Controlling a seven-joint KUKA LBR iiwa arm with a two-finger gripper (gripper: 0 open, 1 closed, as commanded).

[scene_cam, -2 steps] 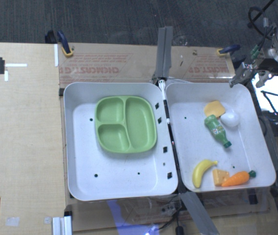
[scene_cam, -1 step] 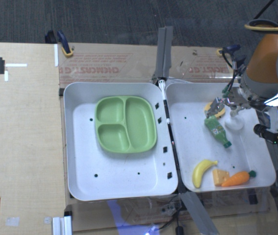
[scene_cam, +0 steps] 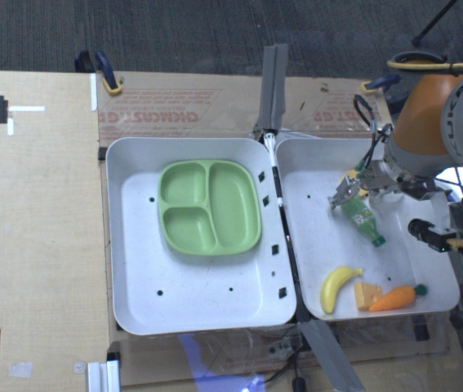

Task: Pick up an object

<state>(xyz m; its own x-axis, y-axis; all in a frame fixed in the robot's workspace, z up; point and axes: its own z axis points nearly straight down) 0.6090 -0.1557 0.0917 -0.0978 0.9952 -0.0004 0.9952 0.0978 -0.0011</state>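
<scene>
My gripper sits at the upper end of the green bottle in the right bin, right of centre; whether it grips, I cannot tell. The bottle lies tilted, so it could slip or swing. Smooth white bin floor; banana and carrot lie well below.

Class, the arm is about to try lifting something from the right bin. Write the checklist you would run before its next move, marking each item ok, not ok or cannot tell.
1. Hand is over the right bin: ok.
2. Green bottle lies right beneath the hand: ok.
3. Bottle actually between the hand's grip: cannot tell.
4. Banana, cheese wedge and carrot lie apart from the bottle: ok.
5. Green divided plate sits in the left bin, away from the hand: ok.
</scene>
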